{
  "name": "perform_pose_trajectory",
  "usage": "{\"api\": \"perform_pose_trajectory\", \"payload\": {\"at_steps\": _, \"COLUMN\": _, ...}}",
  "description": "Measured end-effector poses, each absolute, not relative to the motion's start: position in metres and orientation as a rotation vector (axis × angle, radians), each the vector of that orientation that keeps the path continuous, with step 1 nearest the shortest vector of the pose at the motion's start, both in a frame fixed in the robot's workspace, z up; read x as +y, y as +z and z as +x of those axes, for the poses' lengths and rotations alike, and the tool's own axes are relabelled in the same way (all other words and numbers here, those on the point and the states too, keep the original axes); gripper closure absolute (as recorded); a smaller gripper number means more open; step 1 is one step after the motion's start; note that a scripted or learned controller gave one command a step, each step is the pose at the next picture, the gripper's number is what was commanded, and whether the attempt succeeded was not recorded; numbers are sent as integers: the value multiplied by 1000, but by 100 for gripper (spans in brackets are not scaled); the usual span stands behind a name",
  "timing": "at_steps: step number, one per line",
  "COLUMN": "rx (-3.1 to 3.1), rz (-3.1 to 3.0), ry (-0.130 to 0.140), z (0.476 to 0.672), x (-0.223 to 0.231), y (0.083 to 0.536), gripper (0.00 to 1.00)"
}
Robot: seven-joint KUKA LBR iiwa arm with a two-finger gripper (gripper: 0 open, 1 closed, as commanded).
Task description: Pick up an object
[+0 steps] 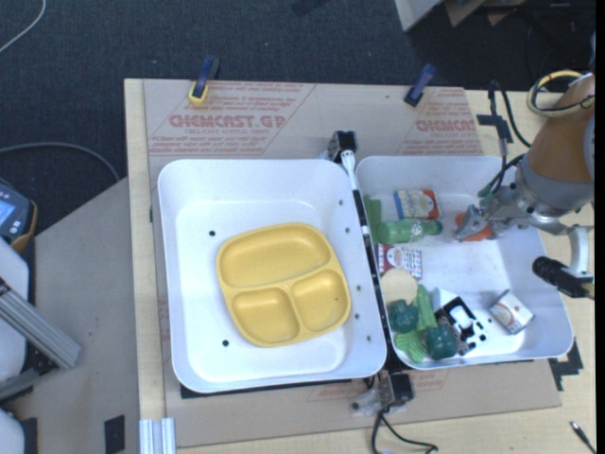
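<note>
The right bin (544, 253) holds several small objects. A green bottle (406, 229) lies near its left wall, with a white and orange packet (417, 201) just behind it. A red and white packet (401, 259) lies in front of the bottle. Dark green toys (421, 327) sit at the front left, beside a black and white item (462, 318) and a small white box (510, 312). My gripper (473, 223) is low over the middle back of this bin, right of the bottle. A small orange-red thing (484, 234) lies at its tip; whether it is held is unclear.
The left bin (189, 253) carries a yellow divided plate (282, 282). The grey arm with its orange band (562, 149) comes in over the right bin's far right corner. Clamps (201, 81) hold the board's back edge. Cables run beside the bench.
</note>
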State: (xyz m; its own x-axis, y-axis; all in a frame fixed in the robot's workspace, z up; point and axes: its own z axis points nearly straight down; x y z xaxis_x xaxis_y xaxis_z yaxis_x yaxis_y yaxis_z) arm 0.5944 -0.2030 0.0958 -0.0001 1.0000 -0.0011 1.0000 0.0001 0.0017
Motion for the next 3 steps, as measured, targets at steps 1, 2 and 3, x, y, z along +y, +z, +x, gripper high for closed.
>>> {"api": "perform_pose_trajectory", "payload": {"at_steps": 1, "rx": 2218, "rz": 2217, "ry": 3, "z": 587, "x": -198, "y": 150, "gripper": 100}}
{"api": "perform_pose_trajectory", "payload": {"at_steps": 2, "rx": 2217, "rz": 2216, "ry": 4, "z": 588, "x": -201, "y": 194, "gripper": 100}}
{"api": "perform_pose_trajectory", "payload": {"at_steps": 3, "rx": 2218, "rz": 2215, "ry": 4, "z": 589, "x": -202, "y": 228, "gripper": 100}}
